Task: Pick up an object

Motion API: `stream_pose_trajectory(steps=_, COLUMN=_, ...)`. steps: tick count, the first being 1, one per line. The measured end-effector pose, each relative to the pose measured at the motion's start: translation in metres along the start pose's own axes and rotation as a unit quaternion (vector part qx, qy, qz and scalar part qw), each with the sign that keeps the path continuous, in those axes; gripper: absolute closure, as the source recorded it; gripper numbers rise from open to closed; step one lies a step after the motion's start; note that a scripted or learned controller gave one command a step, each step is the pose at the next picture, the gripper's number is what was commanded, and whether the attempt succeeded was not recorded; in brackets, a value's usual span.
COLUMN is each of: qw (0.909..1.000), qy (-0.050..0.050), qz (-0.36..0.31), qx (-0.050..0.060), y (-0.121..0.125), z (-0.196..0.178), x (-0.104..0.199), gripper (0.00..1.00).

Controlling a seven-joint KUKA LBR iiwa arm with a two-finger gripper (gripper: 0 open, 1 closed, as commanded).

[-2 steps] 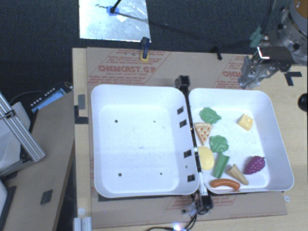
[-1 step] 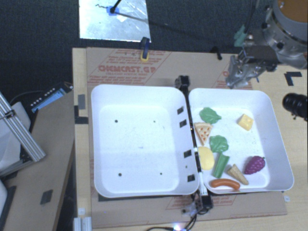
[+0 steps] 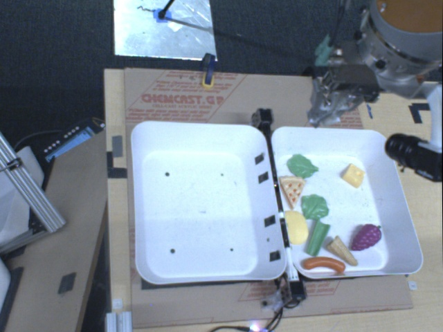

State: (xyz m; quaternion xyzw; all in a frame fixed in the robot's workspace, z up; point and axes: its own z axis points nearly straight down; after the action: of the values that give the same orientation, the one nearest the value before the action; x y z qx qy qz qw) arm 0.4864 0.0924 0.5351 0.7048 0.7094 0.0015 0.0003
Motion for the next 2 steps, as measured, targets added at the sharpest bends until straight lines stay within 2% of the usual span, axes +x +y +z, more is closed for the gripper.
stream_pose_trajectory(steps=2, qw=1.0, qy=0.0, qz=0.0, qx=0.0, y=0.0, z=0.0, x=0.06, gripper=1.0)
